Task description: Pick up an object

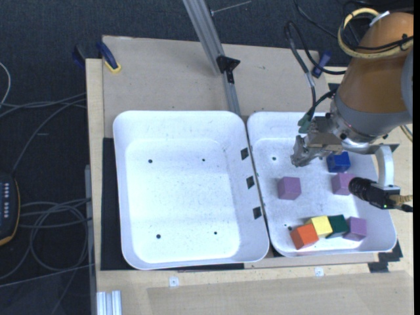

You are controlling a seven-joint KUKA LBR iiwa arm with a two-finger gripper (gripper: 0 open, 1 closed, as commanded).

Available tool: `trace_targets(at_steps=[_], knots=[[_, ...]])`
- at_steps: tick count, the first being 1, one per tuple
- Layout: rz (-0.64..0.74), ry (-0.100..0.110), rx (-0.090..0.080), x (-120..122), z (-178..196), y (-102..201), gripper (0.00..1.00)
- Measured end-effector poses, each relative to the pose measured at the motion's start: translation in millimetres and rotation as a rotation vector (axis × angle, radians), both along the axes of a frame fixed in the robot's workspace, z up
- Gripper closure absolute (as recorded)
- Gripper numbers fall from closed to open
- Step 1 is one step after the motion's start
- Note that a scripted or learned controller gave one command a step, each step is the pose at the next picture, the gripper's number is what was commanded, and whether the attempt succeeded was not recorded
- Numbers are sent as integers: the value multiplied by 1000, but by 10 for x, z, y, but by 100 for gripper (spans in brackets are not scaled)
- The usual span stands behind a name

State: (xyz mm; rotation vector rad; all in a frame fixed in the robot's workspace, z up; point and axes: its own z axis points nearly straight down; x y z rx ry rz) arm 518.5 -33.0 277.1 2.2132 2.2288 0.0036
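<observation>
Gripper [303,155] over the right bin [262,195], above and just right of the nearer purple cube [289,188]; nothing seen held. Blue cube [338,161] right of it. Orange block [304,235], yellow block [321,226], green block [338,224] below the purple cube.

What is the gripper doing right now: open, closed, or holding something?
Gripper: cannot be told from the camera view. It sits low in the right bin, above the purple cube, with nothing seen held in it.
</observation>
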Motion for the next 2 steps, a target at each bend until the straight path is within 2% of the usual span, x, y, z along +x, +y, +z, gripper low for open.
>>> trace_targets(at_steps=[1, 2], knots=[[0, 0, 0, 210, -59, 527, 100], [-2, 0, -1, 494, -288, 940, 100]])
